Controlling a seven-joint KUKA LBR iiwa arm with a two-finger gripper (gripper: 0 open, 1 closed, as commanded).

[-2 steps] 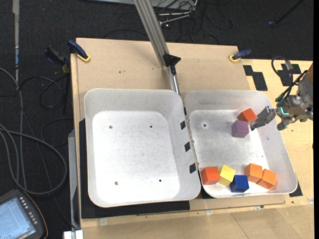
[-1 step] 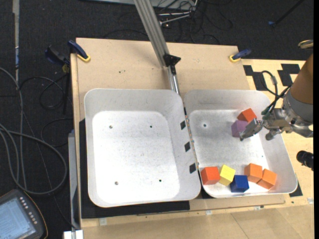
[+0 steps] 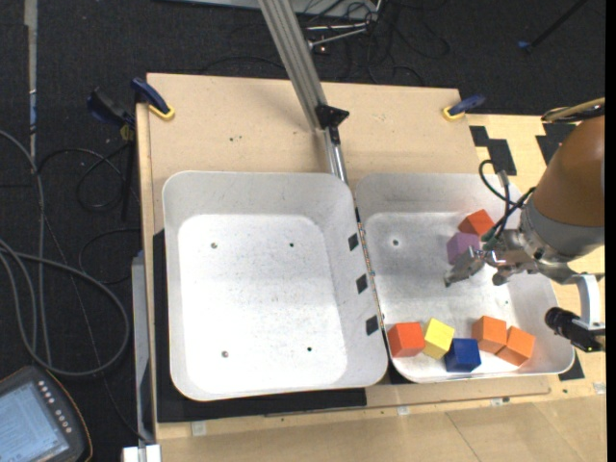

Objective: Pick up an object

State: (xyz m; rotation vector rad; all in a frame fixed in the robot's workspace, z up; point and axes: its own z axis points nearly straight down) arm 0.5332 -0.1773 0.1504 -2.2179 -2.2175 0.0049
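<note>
Over the right bin (image 3: 404, 195), the claw (image 3: 476, 270) hangs beside a purple block (image 3: 461, 246).

Bench: flat tan fibreboard bench top (image 3: 250, 128), centre of frame, bearing two bins.
Shallow white plastic left bin (image 3: 258, 282) at mid-left and shallow white plastic right bin (image 3: 423, 258) at mid-right lie side by side, rims touching. Yellow-and-blue clamp (image 3: 154, 99) grips the upper left corner; a matching second clamp (image 3: 463, 107) grips the upper right corner. Black square markings (image 3: 496, 149) on the right margin.
</note>
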